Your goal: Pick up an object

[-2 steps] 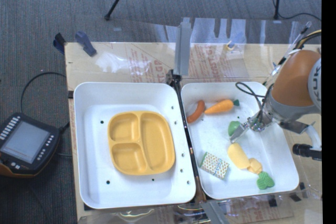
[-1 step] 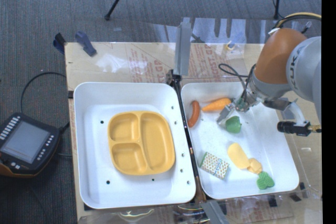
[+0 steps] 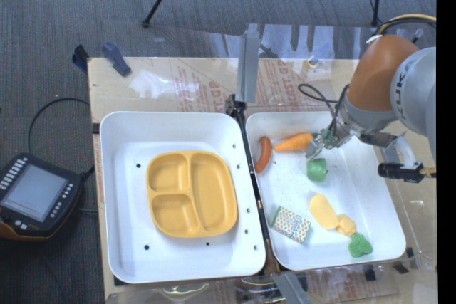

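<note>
My gripper (image 3: 318, 146) hangs over the upper middle of the right bin (image 3: 377, 224), reaching in from the right. Just below it lies a small green round toy (image 3: 317, 169). An orange carrot (image 3: 293, 143) lies just left of the fingertips, and a red-brown sausage (image 3: 263, 154) lies further left by the bin wall. Lower in the bin sit a patterned green-white packet (image 3: 291, 224), a yellow piece (image 3: 325, 213) and a green broccoli-like toy (image 3: 360, 245). I see nothing between the fingers.
The left bin (image 3: 121, 153) holds a yellow three-compartment plate (image 3: 191, 193). A metal post (image 3: 247, 71) rises between the bins at the back. A teach pendant (image 3: 32, 194) lies on the floor at the left.
</note>
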Controlling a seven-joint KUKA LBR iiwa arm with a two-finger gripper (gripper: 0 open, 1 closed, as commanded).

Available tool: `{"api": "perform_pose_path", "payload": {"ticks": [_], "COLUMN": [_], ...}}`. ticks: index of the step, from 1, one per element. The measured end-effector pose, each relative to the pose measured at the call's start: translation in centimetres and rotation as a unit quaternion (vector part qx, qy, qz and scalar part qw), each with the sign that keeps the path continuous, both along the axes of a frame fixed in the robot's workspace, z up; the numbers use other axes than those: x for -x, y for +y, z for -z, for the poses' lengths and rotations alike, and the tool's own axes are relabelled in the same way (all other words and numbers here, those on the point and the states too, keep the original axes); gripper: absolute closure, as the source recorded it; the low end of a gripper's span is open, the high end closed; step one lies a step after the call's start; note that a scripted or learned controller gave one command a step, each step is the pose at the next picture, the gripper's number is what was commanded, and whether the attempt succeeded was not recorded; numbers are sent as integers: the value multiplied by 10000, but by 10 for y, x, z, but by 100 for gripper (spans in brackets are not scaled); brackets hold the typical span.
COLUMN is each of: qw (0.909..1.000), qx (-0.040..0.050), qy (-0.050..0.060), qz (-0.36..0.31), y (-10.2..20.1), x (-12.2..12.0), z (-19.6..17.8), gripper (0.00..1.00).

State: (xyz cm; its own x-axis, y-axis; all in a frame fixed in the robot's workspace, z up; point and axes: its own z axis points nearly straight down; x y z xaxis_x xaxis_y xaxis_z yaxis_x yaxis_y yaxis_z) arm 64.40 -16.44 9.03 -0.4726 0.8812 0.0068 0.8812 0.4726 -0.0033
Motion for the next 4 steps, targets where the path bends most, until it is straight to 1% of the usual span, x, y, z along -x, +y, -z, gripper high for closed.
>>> {"api": "perform_pose_path", "payload": {"ticks": [1, 2, 3, 4], "qw": [10000, 9981, 9971, 9971], "qx": [-1, 14, 18, 2], "qy": [2, 3, 11, 35], "qz": [5, 609, 755, 767], "y": [0, 47, 13, 13], "x": [0, 0, 103, 102], "z": [0, 7, 7, 2], "gripper": [0, 0, 0, 100]}}
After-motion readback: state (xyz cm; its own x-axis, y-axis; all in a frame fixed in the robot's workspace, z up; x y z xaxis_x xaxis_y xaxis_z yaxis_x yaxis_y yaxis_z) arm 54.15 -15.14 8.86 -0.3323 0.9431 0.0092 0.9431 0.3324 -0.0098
